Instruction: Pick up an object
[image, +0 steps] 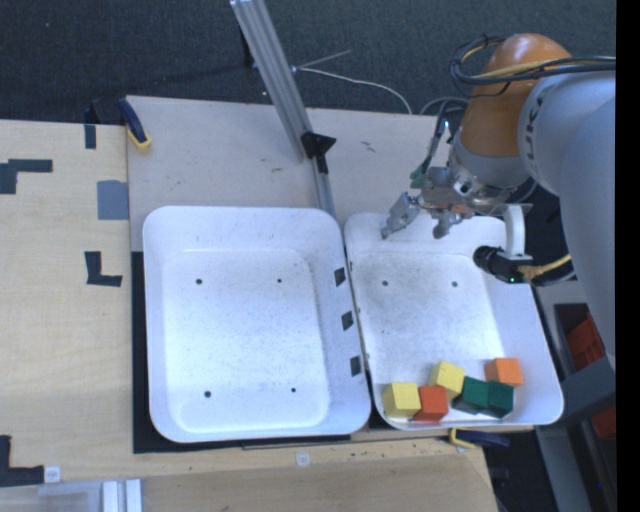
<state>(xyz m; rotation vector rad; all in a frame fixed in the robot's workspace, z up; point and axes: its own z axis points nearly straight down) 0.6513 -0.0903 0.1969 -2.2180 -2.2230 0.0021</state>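
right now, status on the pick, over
Gripper open, empty, over right bin's far edge. Blocks clustered at near edge, untouched. Path clear.

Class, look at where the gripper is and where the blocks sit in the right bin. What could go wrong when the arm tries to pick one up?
1. The blocks are bunched together at the near edge of the right bin, so fingers may land on a neighbour or push several at once.
2. They lie against the bin's rim, which may block a finger.
3. The gripper is at the far end, so it must cross the bin accurately.
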